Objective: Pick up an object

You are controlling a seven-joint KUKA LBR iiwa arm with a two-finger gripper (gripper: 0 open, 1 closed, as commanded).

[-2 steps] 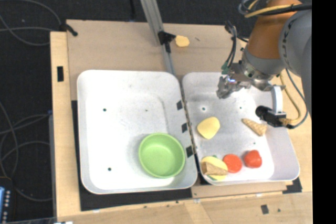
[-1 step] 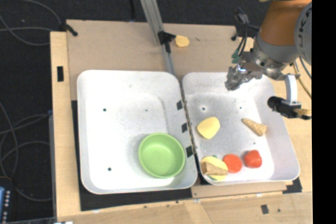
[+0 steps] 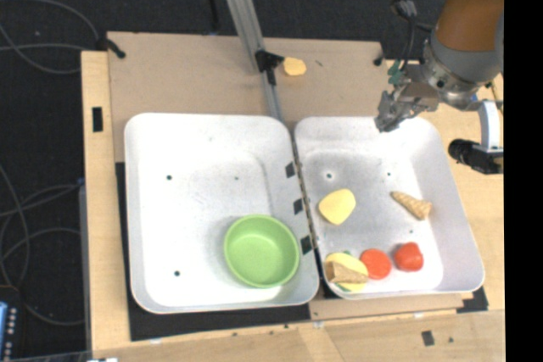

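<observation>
Gripper (image 3: 389,116) over right bin's (image 3: 441,153) back edge; finger state can't be told, nothing visibly held. In that bin: yellow piece (image 3: 337,206), cone (image 3: 411,204), two red items (image 3: 392,259). Green bowl (image 3: 261,251) in left bin (image 3: 170,148).

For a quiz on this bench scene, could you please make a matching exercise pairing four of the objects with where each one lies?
Things:
1. round green plastic bowl
2. small tan cone-shaped piece
3. pale yellow rounded lump
4. small yellow-orange piece

Places:
A. on the brown board beyond both bins, beside the metal post
B. left bin, near its front right corner
C. right bin, toward its right side
D. right bin, close to the wall it shares with the left bin

Pairs: 1-B, 2-C, 3-D, 4-A
</observation>
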